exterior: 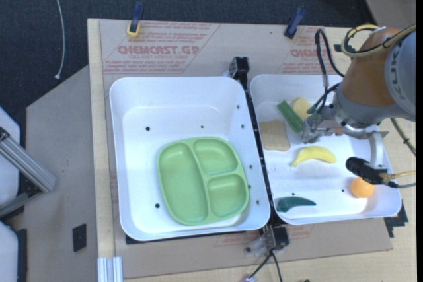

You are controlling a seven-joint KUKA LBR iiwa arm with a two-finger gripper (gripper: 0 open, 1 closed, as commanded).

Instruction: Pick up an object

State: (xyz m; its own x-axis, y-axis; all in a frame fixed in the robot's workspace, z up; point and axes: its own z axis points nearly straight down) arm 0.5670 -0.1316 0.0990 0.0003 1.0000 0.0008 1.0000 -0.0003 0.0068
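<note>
The right bin holds several items. A yellow banana lies in its middle, with a tan bread slice to its left. A green block and a pale yellow round piece lie at the back. A small orange sits at the front right and a teal pepper-like piece at the front. My gripper hangs low just above the banana, right of the bread and beside the green block. Nothing shows between it and the bin floor.
The left bin holds a light green divided plate. A black clamp sits at the back between the bins. The grey arm with its orange band covers the back right of the right bin.
</note>
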